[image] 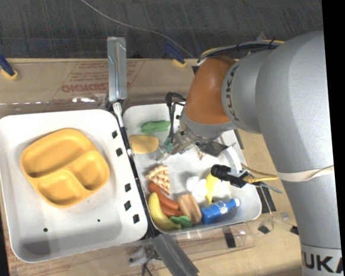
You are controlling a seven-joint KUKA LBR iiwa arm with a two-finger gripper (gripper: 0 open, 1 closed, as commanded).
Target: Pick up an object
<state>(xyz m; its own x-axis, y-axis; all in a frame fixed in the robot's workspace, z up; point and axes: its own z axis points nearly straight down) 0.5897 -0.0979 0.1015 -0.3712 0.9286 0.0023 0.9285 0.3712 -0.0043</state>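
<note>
Camera view from above: a desk (55, 78) lined with brown cardboard printed in faint red, unreadable lettering carries two white bins, dark carpet behind. The left bin (19, 236) holds a yellow divided tray (65, 167). The right bin (249, 209) is crowded with toy food: a green pod (155, 127), tan bread (144, 144), a banana (157, 213), a hot dog (190, 207) and a blue bottle (220, 209). The arm (289, 113), marked KUKA, lowers its tool (176, 141) beside the bread; its grip cannot be made out.

yellow tray (64, 165), blue bottle (218, 210), white bins (6, 135)
</note>
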